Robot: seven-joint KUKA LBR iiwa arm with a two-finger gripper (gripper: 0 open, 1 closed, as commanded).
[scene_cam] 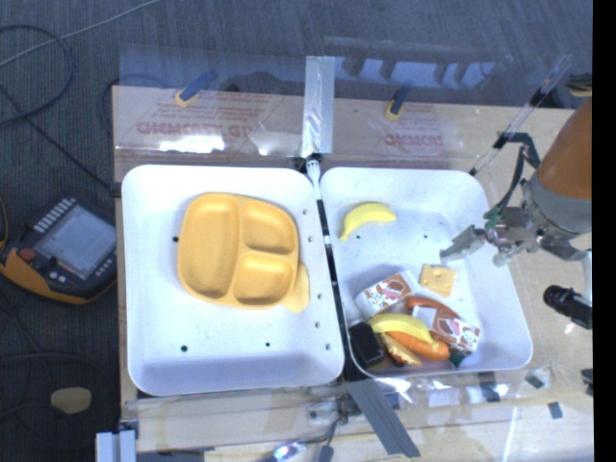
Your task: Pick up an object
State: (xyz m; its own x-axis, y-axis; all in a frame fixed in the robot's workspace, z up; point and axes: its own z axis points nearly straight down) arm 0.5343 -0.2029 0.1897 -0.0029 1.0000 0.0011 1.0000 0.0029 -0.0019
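Hovering at the right bin's (500, 345) right rim, the end effector (481, 239) carries nothing, its state unclear, so picking remains undone.

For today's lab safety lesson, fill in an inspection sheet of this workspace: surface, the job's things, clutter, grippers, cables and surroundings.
Surface: bench with left bin and right bin side by side.
Job's things: banana and cracker-like square lie apart in the right bin; heap of toy food at its near edge.
Clutter: yellow divided tray in the left bin.
Grippers: gripper over the right bin's right side, holding nothing seen.
Cables: thin cables on the floor.
Surroundings: handheld controller on grey carpet, left of the bench.
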